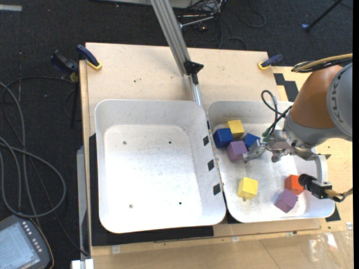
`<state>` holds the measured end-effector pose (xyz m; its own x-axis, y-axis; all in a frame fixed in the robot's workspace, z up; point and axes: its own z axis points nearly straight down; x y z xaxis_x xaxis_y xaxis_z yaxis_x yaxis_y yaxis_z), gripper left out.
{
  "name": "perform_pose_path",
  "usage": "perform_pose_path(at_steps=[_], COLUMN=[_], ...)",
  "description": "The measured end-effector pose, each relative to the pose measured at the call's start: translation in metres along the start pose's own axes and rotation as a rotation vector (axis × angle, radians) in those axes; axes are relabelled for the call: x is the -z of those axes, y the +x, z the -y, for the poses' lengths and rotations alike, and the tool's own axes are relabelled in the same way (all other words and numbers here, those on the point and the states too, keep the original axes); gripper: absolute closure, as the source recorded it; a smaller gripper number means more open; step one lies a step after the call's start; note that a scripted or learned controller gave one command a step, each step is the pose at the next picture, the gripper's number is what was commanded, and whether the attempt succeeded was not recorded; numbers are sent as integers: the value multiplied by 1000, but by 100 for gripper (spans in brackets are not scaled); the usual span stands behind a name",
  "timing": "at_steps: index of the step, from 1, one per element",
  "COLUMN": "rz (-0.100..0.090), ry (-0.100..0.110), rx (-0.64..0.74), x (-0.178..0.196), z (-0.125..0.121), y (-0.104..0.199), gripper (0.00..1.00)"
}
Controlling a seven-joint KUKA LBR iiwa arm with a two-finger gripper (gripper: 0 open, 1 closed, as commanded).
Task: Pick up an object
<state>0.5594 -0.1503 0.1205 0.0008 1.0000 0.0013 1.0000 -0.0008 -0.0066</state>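
**A:** So the grey two-finger gripper (259,150) is low in the right-hand shallow white plastic bin (314,210), right beside the cluster of cubes near the divider. Can't tell if the fingers are open or closed from this angle, and I don't see anything between them.

**B:** What's in that cluster?

**A:** A blue cube (222,137), a yellow cube (236,128) touching it, a purple cube (236,150) just in front, and a bit of a second blue cube (252,140) next to the gripper. They're packed tight, so my worry is a finger lands on an edge and shoves the purple one instead of straddling it, or it pinches two at once and both slip.

**B:** Any easier targets?

**A:** Yeah, a lone yellow cube (247,188), an orange cube (293,183) and another purple cube (286,200) sit apart nearer the front. The left white bin (112,116) has nothing but specks.
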Motion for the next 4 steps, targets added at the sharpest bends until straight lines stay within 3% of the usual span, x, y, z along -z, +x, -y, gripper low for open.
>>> perform_pose_path(at_steps=[1,3,4], rz=[2,4,3], ry=[-8,-14,-11], rx=[-1,4,4], x=[14,116,138], z=[-2,-8,-9], y=[-1,7,7], gripper=[100,100,100])
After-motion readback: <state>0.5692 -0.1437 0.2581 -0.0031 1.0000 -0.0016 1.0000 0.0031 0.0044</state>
